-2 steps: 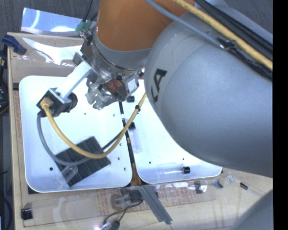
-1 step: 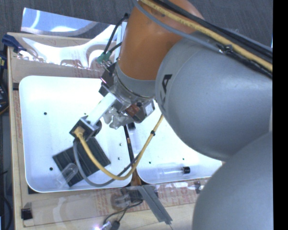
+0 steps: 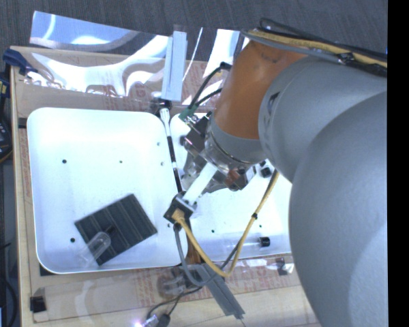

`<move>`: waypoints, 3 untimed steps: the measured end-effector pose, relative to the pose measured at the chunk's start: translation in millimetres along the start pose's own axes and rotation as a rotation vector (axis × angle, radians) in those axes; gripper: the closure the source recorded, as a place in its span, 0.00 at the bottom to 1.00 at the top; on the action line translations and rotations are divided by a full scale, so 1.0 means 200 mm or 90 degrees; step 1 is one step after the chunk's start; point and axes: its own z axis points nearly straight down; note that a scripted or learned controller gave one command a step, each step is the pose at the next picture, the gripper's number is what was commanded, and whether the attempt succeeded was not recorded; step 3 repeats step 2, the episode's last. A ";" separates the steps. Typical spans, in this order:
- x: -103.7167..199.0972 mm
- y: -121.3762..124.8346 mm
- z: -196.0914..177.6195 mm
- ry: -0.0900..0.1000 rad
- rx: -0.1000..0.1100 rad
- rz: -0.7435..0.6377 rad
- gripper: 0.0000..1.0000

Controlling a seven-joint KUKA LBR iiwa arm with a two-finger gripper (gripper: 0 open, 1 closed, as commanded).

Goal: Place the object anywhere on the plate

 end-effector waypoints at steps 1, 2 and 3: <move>0.47 -0.28 0.45 -0.003 0.001 -0.067 1.00; 0.51 0.25 0.50 -0.001 0.000 -0.043 1.00; 0.51 0.25 0.50 -0.001 0.000 -0.043 1.00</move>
